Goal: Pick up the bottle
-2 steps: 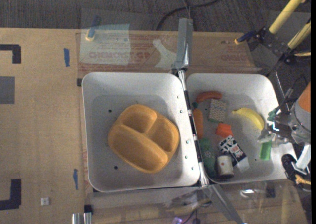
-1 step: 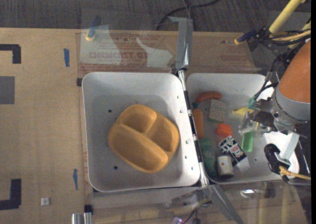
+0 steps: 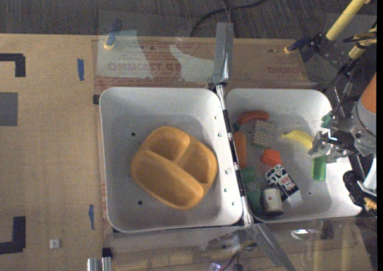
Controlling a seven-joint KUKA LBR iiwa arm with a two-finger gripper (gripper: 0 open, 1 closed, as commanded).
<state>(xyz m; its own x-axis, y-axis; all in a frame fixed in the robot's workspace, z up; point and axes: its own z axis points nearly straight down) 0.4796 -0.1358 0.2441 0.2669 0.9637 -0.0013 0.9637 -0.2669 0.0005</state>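
hovering gripper (image 3: 321, 151), green bottle (image 3: 319, 168) beneath

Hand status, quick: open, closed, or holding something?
Hand: over the right bin, directly above the green bottle; open or closed cannot be told.

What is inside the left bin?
The left bin holds one orange bread-shaped thing lying near its middle. White floor with a few small dark dots shows around it. Whatever lies beneath it is covered.
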